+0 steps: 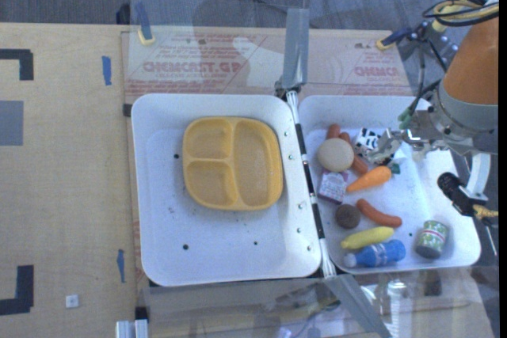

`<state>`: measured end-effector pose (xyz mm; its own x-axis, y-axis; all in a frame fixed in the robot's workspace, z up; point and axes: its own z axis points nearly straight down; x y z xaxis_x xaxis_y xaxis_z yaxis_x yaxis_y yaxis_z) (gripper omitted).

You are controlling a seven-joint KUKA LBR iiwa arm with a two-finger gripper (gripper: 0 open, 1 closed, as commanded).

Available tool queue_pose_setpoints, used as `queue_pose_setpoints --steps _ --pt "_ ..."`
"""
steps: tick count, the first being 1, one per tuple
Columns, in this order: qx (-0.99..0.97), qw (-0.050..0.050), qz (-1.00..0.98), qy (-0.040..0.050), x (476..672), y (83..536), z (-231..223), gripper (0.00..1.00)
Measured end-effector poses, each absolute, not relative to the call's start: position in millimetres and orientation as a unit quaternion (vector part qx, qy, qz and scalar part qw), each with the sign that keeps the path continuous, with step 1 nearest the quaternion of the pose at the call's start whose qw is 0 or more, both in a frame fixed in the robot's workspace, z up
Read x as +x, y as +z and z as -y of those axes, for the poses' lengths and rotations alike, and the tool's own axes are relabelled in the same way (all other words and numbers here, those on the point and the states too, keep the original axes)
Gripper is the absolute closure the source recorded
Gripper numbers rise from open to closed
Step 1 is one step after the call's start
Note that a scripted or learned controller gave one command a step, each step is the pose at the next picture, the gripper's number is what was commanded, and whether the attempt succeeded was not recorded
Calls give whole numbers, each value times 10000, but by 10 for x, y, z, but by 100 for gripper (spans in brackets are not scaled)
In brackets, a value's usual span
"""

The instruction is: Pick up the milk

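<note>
at the right bin's (467, 249) top edge, the milk (366, 140) sits just at 9 o'clock of the tool (394, 143); can't tell its opening.

Bright, even light; soft, slightly blurry

The milk (366, 140), a small white carton with black cow patches, is sitting in the right bin near its far wall, just beside the gripper's tip, too small to tell if it's upright.
</note>
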<state>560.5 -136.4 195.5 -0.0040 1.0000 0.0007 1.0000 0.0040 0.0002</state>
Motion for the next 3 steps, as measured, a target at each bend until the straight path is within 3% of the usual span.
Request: queue_pose_setpoints --steps 1,2,3 --pt "-6948 -21 7192 -9 6067 1011 1565 0" --pt "-6962 -28 7178 -16 6068 1111 1583 100" --pt "-7274 45 6861 52 6605 2007 887 100"
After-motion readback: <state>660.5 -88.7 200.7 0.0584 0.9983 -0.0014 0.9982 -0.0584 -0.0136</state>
